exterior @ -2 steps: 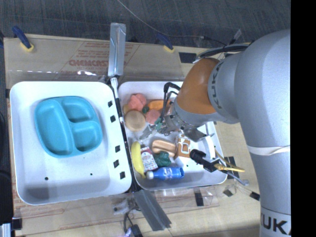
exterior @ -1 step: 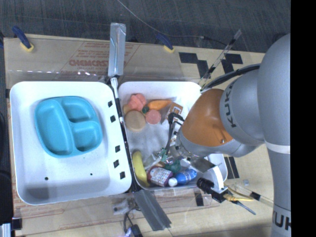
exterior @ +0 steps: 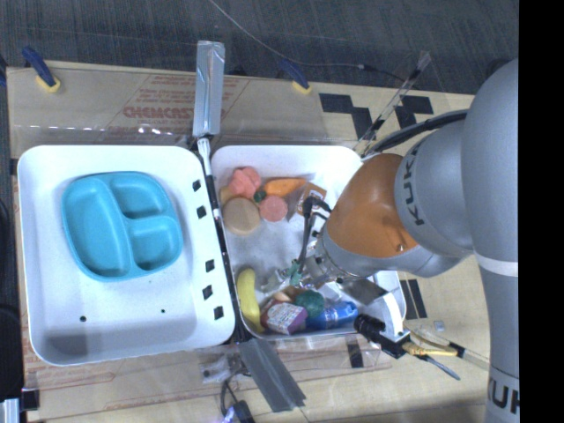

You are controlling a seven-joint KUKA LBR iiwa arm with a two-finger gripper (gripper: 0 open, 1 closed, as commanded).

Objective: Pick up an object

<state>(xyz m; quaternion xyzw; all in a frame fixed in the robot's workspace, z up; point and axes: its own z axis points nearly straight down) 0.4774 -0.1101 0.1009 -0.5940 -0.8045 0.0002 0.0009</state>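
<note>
The right bin [exterior: 282, 159] holds a pile of toy food. At its far end lie a pink piece [exterior: 246, 181], an orange carrot [exterior: 284, 186], a tan round piece [exterior: 241, 216] and a red round piece [exterior: 274, 208]. Along its near edge lie a yellow banana [exterior: 248, 295], a purple packet [exterior: 284, 318], a green piece [exterior: 309, 302] and a blue bottle [exterior: 336, 314]. My gripper [exterior: 298, 273] reaches down into the middle of the bin, just above the near pile. The orange wrist band [exterior: 374, 214] hides most of it.
The left bin [exterior: 44, 263] holds a blue divided plate [exterior: 122, 221]. A metal bar [exterior: 208, 86] stands between the bins at the far side. A black clamp [exterior: 269, 377] sits below the right bin. Cables run behind the arm.
</note>
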